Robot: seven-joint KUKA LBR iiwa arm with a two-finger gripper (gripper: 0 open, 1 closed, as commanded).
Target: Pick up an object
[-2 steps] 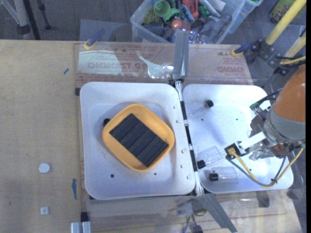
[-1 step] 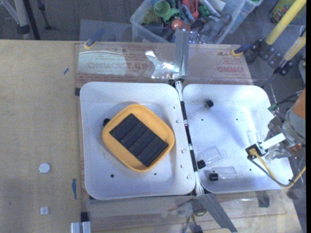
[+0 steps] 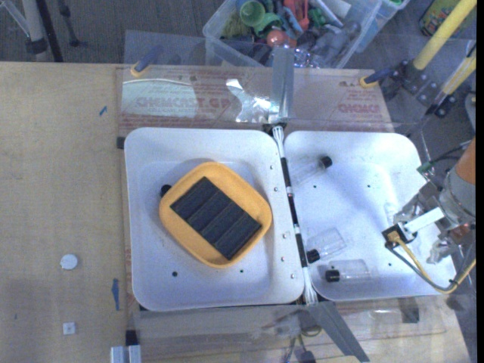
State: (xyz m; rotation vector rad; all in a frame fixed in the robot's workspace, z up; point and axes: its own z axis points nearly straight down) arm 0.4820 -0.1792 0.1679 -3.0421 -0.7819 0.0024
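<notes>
A yellow square pad (image 3: 215, 214) with a black ribbed top lies tilted in the left bin (image 3: 144, 278). A small black piece (image 3: 164, 190) peeks out at its left corner. In the right bin (image 3: 363, 157) lie a clear vial with a black cap (image 3: 324, 161) near the back left, a clear plastic box (image 3: 327, 242) near the front left, and a second clear vial with a black cap (image 3: 344, 273) by the front wall. My gripper (image 3: 445, 240) hangs over the right bin's right edge, apart from all of these, with nothing seen in it.
A small black piece (image 3: 312, 256) sits at the divider between the bins. Behind the bins lies a taped cardboard sheet (image 3: 197, 100), and beyond it a clear tub of colourful toys (image 3: 302, 13). The wooden bench (image 3: 60, 203) extends left.
</notes>
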